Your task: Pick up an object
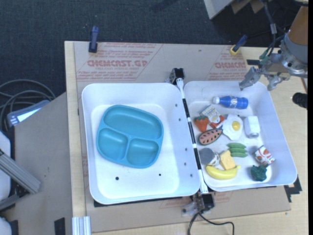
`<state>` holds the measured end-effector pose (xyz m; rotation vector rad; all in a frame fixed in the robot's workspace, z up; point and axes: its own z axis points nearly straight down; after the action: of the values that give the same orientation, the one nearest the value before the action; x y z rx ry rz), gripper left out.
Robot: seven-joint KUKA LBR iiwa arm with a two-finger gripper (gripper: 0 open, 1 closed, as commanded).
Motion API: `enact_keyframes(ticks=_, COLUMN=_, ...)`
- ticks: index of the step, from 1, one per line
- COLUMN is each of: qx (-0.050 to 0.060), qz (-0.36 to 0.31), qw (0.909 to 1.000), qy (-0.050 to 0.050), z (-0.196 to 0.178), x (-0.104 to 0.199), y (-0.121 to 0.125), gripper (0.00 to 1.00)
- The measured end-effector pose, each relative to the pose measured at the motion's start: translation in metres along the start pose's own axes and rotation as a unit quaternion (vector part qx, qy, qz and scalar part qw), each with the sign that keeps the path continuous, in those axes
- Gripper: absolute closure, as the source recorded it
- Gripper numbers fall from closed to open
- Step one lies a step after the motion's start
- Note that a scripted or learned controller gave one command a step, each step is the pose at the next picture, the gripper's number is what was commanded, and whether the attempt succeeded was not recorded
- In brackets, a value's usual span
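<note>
end effector [259, 78] spread wide, holding nothing, above right bin's [282, 131] far rim, just beyond the blue bottle [232, 102].

The cardboard sheet [122, 58] under the bins bore red "CHEMCAST GP" print, repeated partly at its right.

The arm reaches in from the right — its gripper [259, 79] hangs with fingers spread.
</note>
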<state>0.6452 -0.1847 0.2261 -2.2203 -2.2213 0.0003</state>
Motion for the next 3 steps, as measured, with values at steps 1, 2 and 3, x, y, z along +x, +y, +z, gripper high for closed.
enact_keyframes(ticks=1, qx=0.002, qz=0.000, qw=1.0000, qy=0.001, z=0.102, x=0.006, y=0.020, gripper=0.00)
enact_keyframes(ticks=2, qx=0.000, qz=0.001, qw=1.0000, qy=0.000, z=0.142, x=0.009, y=-0.070, gripper=0.00)
enact_keyframes(ticks=3, qx=0.001, qz=0.000, qw=1.0000, qy=0.000, z=0.142, x=0.027, y=-0.136, gripper=0.00)
